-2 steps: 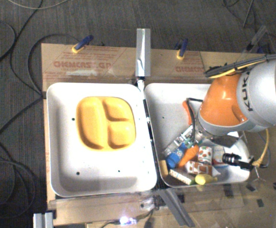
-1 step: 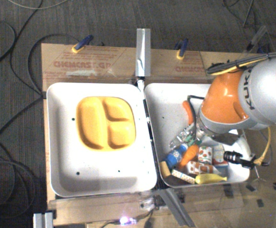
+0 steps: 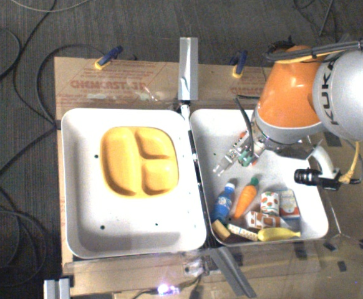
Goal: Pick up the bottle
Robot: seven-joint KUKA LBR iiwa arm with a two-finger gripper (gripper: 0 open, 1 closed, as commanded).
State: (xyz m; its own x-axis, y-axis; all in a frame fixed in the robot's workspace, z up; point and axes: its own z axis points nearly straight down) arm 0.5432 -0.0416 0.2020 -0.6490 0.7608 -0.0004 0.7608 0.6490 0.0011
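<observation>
Desk: brown board (image 3: 75,92) bearing two shallow white bins side by side.
Arm: grey with an orange band (image 3: 287,101), over the right bin (image 3: 209,136).
Left bin (image 3: 88,223): holds a yellow moulded divided tray (image 3: 139,161).
Gripper (image 3: 234,157): low over the right bin's bare upper part — fingers seemingly apart, nothing between them.
Bottle: small blue plastic bottle with white cap (image 3: 223,202), lying below the gripper, just beside an orange toy carrot (image 3: 246,197) — well apart from the fingers.
</observation>
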